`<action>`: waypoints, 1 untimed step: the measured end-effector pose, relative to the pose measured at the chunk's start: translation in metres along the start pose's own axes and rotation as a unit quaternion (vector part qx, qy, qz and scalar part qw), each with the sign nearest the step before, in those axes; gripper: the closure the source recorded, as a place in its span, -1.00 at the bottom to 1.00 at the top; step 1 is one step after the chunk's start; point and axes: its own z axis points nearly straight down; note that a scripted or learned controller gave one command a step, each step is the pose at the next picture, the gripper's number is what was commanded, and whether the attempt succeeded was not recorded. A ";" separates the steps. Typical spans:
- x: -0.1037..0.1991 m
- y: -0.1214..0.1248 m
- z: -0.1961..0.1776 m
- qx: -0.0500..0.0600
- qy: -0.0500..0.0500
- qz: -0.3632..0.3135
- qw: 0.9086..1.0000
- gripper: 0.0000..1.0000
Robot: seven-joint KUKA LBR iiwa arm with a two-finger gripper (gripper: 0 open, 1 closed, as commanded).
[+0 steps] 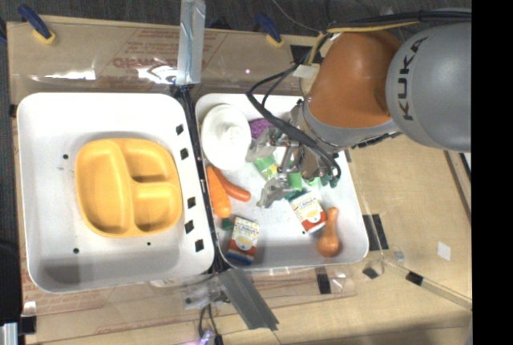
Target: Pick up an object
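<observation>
So the gripper [276, 184] is down inside the right bin [353, 217], hanging off that big grey arm [429, 87] with the orange band [353, 79]. Honestly I can't tell how its metal fingers are set, there's too much clutter around them, and nothing I can see is clearly between them.

Right beside the tip is a small food pouch [307, 213] with a red and white label, lying flat, its long axis running diagonal, top end toward the gripper and bottom end toward the bin's lower right. Just past it there's a brown pear-shaped thing [329, 235], narrow end up, fat end down toward the near wall. A green item [266, 163] sits tucked under the wrist, with something purple [260, 127] behind it.

On the other side, an orange carrot [220, 191] lies along the left wall, pointing roughly up-down, with a second orange-red piece [237, 191] angled off it. A white round lid-like thing [225, 133] sits at the bin's top left, and a small printed carton [243, 237] near the bottom.

The left bin [40, 175] has a yellow divided tray [128, 184]. Both bins sit on the tabletop [417, 239].
</observation>
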 end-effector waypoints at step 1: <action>-0.011 -0.038 0.098 0.000 0.000 0.079 0.997 -1.00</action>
